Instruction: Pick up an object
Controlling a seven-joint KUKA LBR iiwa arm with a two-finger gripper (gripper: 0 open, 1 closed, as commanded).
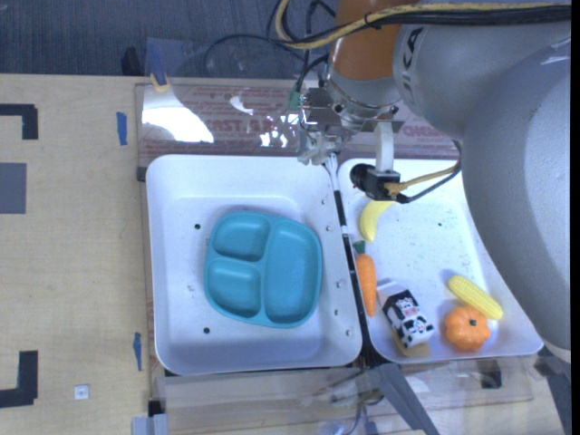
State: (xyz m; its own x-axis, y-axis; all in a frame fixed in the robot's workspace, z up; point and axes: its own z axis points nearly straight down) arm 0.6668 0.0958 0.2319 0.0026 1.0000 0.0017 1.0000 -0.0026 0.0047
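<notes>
Hand (317,145), its spread impossible to tell, hovers at the divider (342,220); the banana (373,218) just beside it looks easiest, so centre across its curve before descending.

Left bin (172,243): blue three-compartment plate (264,267), lying flat at centre. Right bin (426,234): banana (372,218) at the far left, carrot (365,281) along the left wall, black-and-white cow toy (408,318) beside it; corn cob (475,296) touching an orange fruit (467,329). Gripper (317,152) hangs over the far rim where the bins meet, just beyond the banana.
</notes>
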